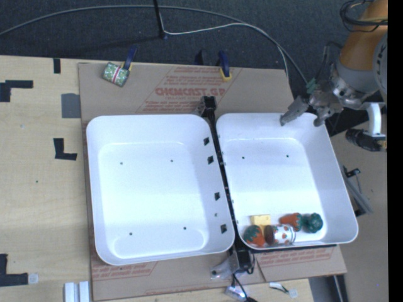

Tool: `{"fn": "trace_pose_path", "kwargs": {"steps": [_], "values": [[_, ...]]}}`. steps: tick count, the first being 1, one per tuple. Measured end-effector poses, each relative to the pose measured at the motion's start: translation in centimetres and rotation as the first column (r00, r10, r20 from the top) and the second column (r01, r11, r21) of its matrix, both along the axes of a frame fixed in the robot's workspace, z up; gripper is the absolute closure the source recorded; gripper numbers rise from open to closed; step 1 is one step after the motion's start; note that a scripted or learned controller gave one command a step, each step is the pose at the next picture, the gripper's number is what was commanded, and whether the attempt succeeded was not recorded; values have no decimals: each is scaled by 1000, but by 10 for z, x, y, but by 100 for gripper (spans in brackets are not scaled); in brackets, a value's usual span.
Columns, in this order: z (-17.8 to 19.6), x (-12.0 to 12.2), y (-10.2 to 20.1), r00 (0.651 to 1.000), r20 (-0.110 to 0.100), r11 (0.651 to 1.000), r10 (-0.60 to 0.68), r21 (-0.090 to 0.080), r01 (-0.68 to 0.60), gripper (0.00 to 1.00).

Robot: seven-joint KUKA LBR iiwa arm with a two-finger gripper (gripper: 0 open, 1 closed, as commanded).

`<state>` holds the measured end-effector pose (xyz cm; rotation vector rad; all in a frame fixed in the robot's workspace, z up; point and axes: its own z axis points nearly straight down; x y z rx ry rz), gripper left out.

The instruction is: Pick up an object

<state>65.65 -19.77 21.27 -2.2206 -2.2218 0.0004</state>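
Small rounded objects (283, 226) clustered, right bin (327, 156) near edge; gripper (302, 116) spread.

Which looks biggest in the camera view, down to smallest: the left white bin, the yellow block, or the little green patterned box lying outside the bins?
1. Shallow white plastic left bin, by far the largest.
2. Small green patterned box on the cardboard.
3. Flat yellow block in the right bin.
The last two look close, and partial hiding makes their order unsure.
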Motion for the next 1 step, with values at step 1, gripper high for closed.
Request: {"fn": "trace_pose_path", "kwargs": {"steps": [1], "values": [[-102,-77,1,1000,-10,1000,-2,2,2,0]]}}
